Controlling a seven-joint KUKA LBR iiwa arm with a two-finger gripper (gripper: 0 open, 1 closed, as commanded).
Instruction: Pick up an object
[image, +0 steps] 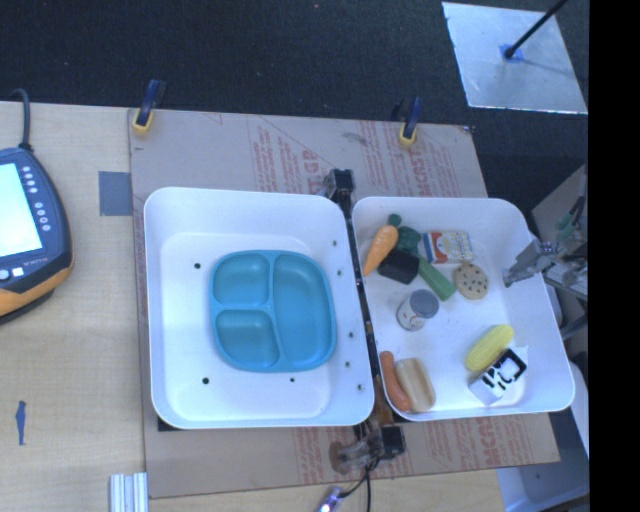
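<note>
From above, the desk (80, 330) is carrying two white bins side by side. The left bin (175, 300) is holding a blue divided plate (272, 310), sitting near its middle.

The right bin (545, 330) is holding the loose objects. A carrot (379, 248) is lying tilted near the top left corner, touching a black block (398, 266). A green piece (432, 277) is running diagonally beside that block, and a small printed box (446, 245) is sitting just above it. A round cookie (471, 281) is lying just right of the green piece. A grey can (417, 309) is standing near the bin's middle. A hot dog (408, 384) is lying at the lower left, close to the front wall. A corn cob (490, 346) is resting tilted toward the lower right, touching a black and white block (500, 376) below it.

The gripper (535, 262) is showing at the right edge, over the bin's right wall, with its fingers pointing left. Whether the fingers are apart or together cannot be told here. Nothing is showing between them. The cookie is lying nearest, to the left of the fingers and apart from them; the corn cob is lying below and to their left, also apart.
</note>
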